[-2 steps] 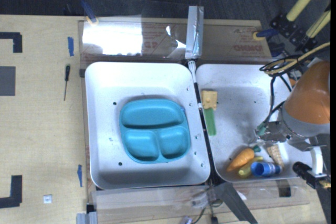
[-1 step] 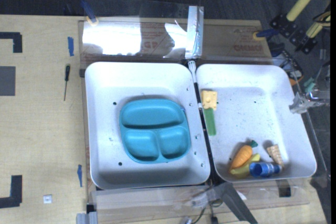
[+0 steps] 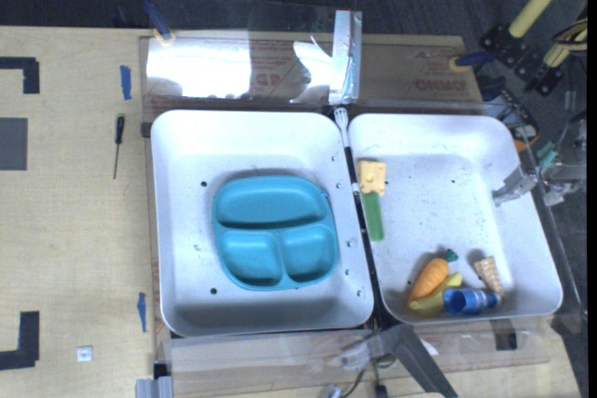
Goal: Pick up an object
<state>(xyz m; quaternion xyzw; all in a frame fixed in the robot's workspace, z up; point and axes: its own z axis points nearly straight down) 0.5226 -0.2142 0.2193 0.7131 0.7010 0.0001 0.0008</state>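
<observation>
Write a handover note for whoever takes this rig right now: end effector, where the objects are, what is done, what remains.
End effector: at the right bin's right edge, above the rim, holding nothing visible; finger state not readable.
Right bin: yellow and green piece against the left wall; clustered near the front are a toy carrot, a yellow piece, a blue bottle and a small tan object.
Left bin: blue divided tray in the middle.
Done: nothing picked yet.
Left: choose an object, grasp it, lift it.
</observation>
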